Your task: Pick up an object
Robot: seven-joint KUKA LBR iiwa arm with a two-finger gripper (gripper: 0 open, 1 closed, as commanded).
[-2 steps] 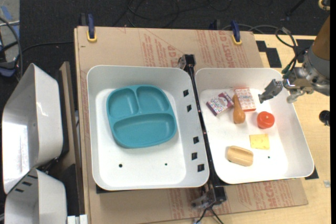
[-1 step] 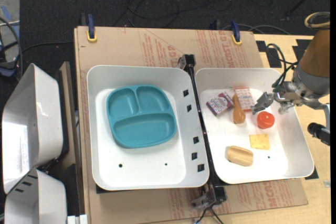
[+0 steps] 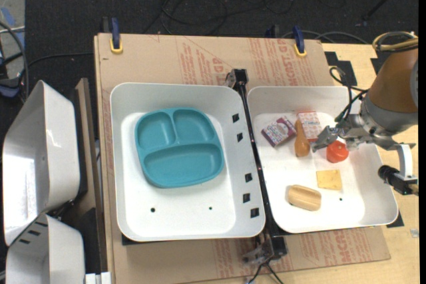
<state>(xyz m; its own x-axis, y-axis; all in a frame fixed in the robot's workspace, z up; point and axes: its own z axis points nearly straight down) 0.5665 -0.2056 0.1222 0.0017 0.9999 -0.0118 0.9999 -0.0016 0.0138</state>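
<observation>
Crowding is the main risk: the gripper (image 3: 327, 138) sits low in the right bin (image 3: 383, 213), its tip just beside the red object (image 3: 337, 152) and the orange bottle-like piece (image 3: 302, 141), so a closing move could, I judge, nudge one aside or catch 2 at once; whether it is spread or pressed together I cannot tell, and nothing shows pinched in it. Count: 2 white bins, 1 teal divided plate (image 3: 178, 147) in the left bin (image 3: 126, 203), and 6 small things in the right bin: purple packet (image 3: 278, 132), pink-and-white packet (image 3: 309, 124), orange piece, red object, yellow square (image 3: 329, 179), tan bread-like lump (image 3: 303, 197).

One fixed overhead camera, slanted down over both white bins (image 3: 120, 143), moderately distant.
</observation>
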